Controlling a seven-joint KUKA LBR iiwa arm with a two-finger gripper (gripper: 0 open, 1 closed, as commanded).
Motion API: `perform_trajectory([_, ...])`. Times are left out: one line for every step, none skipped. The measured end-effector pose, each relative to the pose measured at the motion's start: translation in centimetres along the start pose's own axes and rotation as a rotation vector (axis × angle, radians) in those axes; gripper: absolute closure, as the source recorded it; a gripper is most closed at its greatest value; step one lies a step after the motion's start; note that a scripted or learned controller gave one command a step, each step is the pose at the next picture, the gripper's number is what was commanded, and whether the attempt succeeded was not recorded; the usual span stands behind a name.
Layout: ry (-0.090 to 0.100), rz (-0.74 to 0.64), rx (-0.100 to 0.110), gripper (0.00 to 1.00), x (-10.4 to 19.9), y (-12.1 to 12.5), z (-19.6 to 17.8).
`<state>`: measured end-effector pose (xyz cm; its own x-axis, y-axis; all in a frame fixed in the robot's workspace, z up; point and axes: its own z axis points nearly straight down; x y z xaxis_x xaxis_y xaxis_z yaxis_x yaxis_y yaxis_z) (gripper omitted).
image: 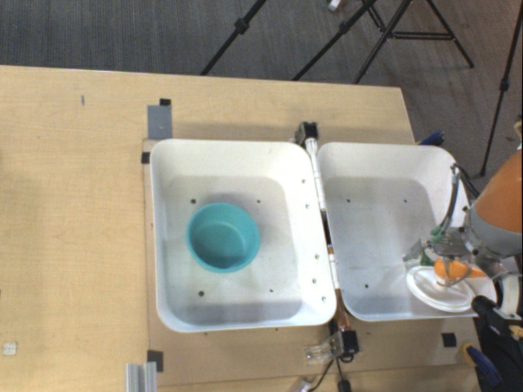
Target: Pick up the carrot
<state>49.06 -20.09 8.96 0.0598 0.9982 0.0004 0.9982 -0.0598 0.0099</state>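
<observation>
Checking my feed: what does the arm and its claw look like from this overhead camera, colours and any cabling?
At the view's right edge, the arm shows a rounded orange band above a grey wrist section. A thin grey cable curves down along its left side toward the claw, which is a small cluster of dark and metallic parts with greenish specks. Finer detail is too small to tell.

- Bench (73, 219): light wood top, dark carpet beyond far edge.
- Left bin (172, 170) and right bin (384, 162) directly on it, side by side, rims touching at centre.
- Grey bracket (160, 121) at left bin's far-left corner; another (140, 376) near front edge.
- Small clear clip (323, 353) with cable on bench, just in front of bin joint.
</observation>
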Motion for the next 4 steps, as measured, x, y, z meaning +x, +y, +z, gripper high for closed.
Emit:
perform_trajectory([0.002,0.218,0.005,0.00,0.4,1.7,-0.1])
perform_trajectory([-0.004,0.005,-0.008,0.00,0.2,0.2,0.0])
perform_trajectory([-0.004,0.005,-0.008,0.00,0.2,0.2,0.0])
perform_trajectory([-0.001,0.033,0.004,0.00,-0.1,-0.1,-1.2])
